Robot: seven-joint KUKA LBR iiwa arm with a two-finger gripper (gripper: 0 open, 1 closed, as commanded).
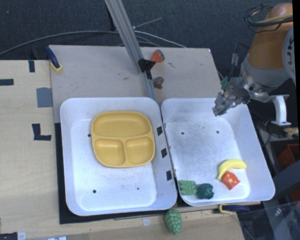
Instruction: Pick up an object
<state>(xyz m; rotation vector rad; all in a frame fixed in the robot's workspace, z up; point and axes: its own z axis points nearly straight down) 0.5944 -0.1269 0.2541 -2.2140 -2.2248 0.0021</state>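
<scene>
The right bin holds a yellow banana with a red block touching its lower side, near the front right corner. Two green pieces, a light one and a darker one, lie along the bin's front edge. My gripper hangs over the back right part of that bin, far from all these objects. Nothing shows between its fingers.
A yellow divided plate lies in the left bin. A green bumpy object sits on the bench in front of the bins. A slanted metal pole with a black clamp, a red-and-green object and a small brown thing stand behind them.
</scene>
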